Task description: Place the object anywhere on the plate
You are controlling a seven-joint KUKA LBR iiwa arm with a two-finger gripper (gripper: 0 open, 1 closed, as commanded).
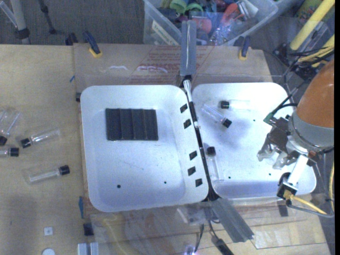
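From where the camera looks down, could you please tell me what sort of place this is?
Probably a robotics lab bench: two shallow white bins clamped side by side, small clear black-capped vials as test objects, and a clear plastic tub of colourful oddments behind.

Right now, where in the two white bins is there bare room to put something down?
Left white bin: bare floor below and left of the dark ribbed rectangular plate. Right white bin: bare in the middle, between the clear black-capped vials and the gripper; crowded near the divider.

Your robot arm (319, 108) comes in from the right side. You can see its orange band up top. Its gripper (277, 155) points down and left, hanging low near the right edge.
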